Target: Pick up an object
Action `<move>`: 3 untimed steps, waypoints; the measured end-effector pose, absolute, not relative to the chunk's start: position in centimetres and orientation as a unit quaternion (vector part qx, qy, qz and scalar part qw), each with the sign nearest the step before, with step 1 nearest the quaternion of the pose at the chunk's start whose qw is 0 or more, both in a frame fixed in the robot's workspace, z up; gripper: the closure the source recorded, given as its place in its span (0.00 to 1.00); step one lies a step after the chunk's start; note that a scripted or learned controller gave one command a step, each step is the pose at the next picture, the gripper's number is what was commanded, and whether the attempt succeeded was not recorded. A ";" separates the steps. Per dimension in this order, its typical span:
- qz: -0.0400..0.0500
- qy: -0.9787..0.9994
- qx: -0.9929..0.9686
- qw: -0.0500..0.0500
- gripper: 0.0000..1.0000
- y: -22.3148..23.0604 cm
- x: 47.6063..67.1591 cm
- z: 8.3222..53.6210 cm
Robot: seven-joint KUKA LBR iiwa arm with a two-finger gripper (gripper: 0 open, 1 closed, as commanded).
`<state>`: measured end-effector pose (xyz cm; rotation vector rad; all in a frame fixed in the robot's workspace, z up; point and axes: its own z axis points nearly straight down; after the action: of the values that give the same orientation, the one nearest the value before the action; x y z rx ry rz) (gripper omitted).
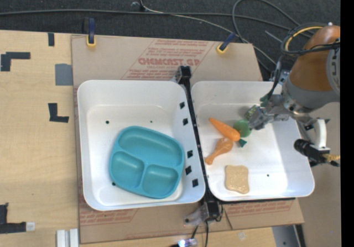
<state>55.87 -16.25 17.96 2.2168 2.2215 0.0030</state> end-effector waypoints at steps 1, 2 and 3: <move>0.001 0.708 0.707 0.002 1.00 -16.2 56.0 21.8; 0.001 0.709 0.705 0.000 1.00 -10.8 55.4 22.9; 0.001 0.710 0.704 -0.001 1.00 -4.8 55.2 23.6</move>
<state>55.21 -4.79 23.59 2.2145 2.2314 0.0018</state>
